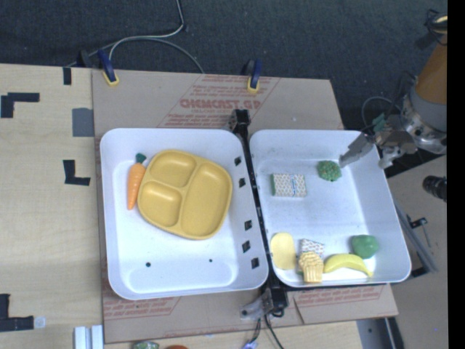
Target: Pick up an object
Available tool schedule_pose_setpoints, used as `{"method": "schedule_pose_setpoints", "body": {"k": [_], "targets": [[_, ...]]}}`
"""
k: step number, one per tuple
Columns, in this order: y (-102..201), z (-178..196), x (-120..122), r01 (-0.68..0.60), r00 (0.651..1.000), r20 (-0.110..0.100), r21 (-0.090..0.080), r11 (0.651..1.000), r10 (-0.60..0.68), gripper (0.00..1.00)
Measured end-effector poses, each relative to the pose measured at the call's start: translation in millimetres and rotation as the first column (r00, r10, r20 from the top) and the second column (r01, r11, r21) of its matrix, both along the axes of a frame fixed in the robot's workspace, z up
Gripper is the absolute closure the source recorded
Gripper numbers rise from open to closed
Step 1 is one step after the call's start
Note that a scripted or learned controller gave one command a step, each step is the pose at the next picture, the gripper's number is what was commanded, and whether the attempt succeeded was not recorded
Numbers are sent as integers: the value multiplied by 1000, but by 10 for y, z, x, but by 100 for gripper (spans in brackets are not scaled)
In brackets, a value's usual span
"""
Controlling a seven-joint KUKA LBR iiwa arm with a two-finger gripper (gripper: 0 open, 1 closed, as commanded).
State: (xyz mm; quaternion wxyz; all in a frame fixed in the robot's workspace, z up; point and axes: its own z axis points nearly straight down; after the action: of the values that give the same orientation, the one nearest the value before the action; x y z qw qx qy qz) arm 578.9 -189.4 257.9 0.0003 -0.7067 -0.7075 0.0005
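Observation:
My gripper point(368, 154) hangs over the far right corner of the right bin point(378, 195). Its two fingers stand apart, open, with nothing between them. The nearer finger point(354, 153) points down at a small green broccoli point(329, 170), which lies just left of it. The same bin holds a pale patterned block point(289, 185) in the middle. Along the front edge lie a yellow oval piece point(282, 251), a corn cob point(311, 267), a banana point(347, 264) and a green pepper point(364, 246).
The left bin point(174, 275) holds a yellow divided plate point(185, 193) and an orange carrot point(134, 183) beside it. A black hinge strip point(249, 195) joins the bins. Two clamps point(253, 75) hold the cardboard at the back.

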Motion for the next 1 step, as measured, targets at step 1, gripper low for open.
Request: {"method": "schedule_pose_setpoints", "body": {"k": [1], "targets": [[124,-1584,364,0,1000,12,-2,1000,0,0]]}}
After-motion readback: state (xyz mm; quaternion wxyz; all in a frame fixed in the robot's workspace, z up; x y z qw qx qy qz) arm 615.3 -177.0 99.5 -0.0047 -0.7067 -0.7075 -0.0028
